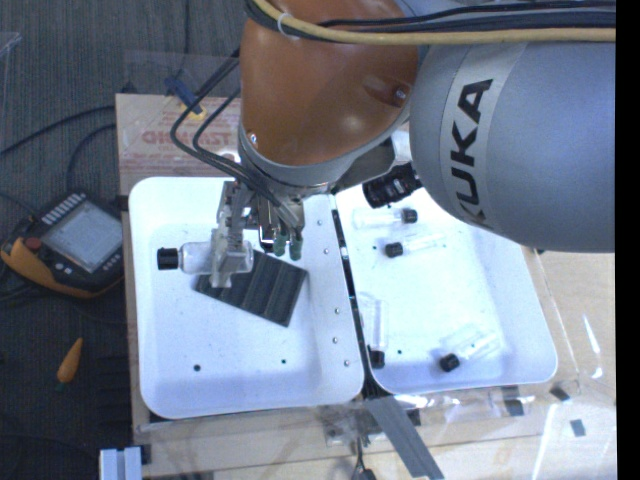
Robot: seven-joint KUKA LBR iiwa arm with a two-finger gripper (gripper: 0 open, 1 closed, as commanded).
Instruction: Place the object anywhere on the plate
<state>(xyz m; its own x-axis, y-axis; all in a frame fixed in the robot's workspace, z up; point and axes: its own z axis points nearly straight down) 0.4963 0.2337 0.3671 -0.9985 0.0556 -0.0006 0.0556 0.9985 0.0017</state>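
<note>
Hovering in the left bin [180,368], the gripper [232,268] seems clenched on a clear bottle [195,258] at the dark plate [265,288] edge (black cap outward); released here, it could roll off the ribbed surface.

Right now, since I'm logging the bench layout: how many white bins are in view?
2. The left bin bears the dark plate; the right bin sits directly beside it. The arm covers the bench behind them, so another could be hidden.
</note>
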